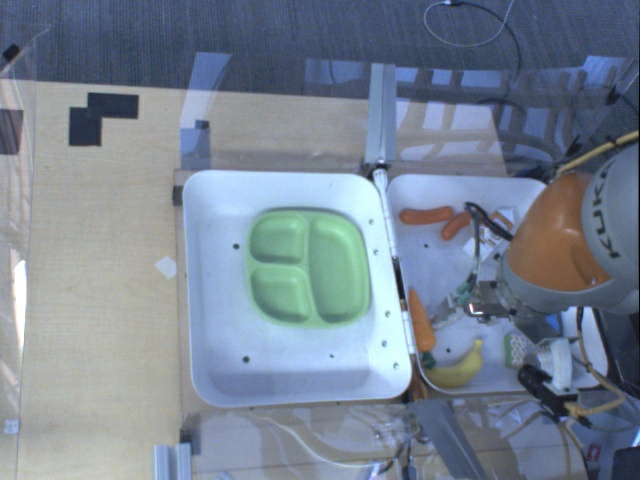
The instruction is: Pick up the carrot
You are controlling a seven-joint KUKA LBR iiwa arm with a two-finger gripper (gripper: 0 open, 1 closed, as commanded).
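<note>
Carrot (pixel 421 321), one; banana (pixel 457 366), one; sausages (pixel 428 215), two; divided plate (pixel 306 268), one.

Dark blue-grey carpet (pixel 250 13) runs beyond the bench's far edge, a thin cable (pixel 470 18) looped on it. The bench top (pixel 100 268) is pale wood, with black markers (pixel 100 116) near its far left corner. Clear panels (pixel 25 168) stand along that edge.

Fixed overhead camera, slanted down on both bins (pixel 200 298).
</note>
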